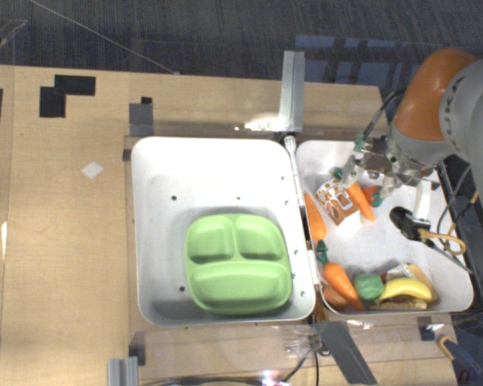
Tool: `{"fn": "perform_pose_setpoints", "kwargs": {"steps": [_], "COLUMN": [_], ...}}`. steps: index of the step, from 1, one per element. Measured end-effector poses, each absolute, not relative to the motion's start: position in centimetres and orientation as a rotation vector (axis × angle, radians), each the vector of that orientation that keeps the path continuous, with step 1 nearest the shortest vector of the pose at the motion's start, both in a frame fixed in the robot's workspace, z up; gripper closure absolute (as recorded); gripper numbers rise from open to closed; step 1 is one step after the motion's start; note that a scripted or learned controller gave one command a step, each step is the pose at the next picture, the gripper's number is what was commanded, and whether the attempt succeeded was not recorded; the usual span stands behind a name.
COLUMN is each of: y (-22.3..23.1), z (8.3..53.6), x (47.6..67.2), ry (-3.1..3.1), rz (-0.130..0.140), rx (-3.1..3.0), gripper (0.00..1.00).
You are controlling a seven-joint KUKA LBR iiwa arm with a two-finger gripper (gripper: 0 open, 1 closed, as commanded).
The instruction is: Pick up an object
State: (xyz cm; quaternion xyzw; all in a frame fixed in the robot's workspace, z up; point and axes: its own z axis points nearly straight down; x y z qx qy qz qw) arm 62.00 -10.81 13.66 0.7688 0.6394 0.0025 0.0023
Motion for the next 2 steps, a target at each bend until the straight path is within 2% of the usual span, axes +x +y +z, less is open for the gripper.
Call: {"fn": "perform_pose_setpoints", "kwargs": {"steps": [1, 2], "y": [-10.9, -13.7], "z": [13.1, 12.5], "x": [62.6, 65.4], "ry": [2.025, 1.830], "rz": [0.021, 0.006], "rx": [2.384, 2.548], "gripper": [0.00, 0.00]}}
